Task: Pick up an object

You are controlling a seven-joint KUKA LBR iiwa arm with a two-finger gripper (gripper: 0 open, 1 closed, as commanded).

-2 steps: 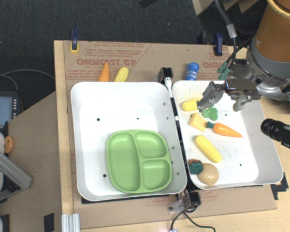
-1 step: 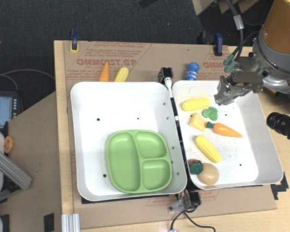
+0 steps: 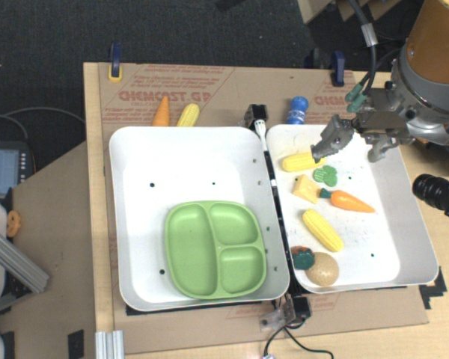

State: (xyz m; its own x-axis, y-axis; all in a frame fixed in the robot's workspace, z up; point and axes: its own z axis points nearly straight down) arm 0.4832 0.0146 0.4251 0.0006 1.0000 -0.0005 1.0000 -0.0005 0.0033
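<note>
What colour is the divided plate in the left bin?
Light green, seen clearly in the camera view.

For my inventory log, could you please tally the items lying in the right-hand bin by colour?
Yellow: 3, an upper corn cob, a cheese wedge and a lower corn cob
Green: 2, a piece by the wedge and a small piece near the front
Orange: 1, a carrot
Tan: 1, a potato
Total: 7

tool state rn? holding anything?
Tool: open, fingers spread, holding nothing; hovering over the right bin's far end, near the corn cob.
</note>
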